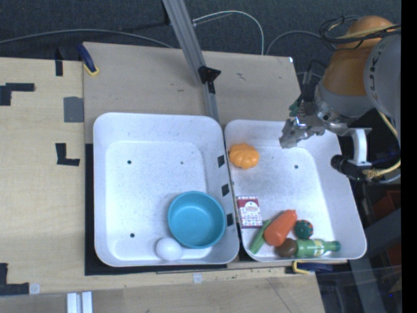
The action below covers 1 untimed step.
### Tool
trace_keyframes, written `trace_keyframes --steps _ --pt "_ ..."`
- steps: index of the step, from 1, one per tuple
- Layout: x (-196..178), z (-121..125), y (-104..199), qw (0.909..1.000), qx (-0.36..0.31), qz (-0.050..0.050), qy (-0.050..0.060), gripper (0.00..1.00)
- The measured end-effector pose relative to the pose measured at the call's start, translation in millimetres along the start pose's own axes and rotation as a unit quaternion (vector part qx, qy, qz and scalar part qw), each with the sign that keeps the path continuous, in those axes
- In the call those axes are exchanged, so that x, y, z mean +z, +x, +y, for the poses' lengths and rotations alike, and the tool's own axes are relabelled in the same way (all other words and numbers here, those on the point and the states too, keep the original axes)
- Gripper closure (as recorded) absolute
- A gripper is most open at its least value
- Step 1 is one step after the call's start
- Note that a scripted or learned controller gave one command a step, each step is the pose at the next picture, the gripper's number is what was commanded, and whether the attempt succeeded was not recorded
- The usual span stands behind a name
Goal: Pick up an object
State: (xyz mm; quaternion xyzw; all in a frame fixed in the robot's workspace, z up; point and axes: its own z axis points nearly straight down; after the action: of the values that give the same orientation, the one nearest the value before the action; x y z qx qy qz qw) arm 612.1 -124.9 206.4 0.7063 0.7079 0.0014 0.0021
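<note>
Tool [291, 138] over right bin's [339, 194] far edge

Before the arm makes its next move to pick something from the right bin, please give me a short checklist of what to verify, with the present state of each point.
1. Gripper carries nothing: ok, nothing shows between its fingers.
2. Fingers open enough: cannot tell.
3. Gripper inside the right bin: ok, near its far rim.
4. Orange pumpkin free to grasp: ok, it lies alone.
5. Carrot free to grasp: not ok, it touches the green bottle and other items.
</note>
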Motion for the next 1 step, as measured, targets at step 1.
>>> trace_keyframes --steps 1 --pt "-63.3 -0.9 3.5 1.0000 0.000 0.000 -0.001 1.00"
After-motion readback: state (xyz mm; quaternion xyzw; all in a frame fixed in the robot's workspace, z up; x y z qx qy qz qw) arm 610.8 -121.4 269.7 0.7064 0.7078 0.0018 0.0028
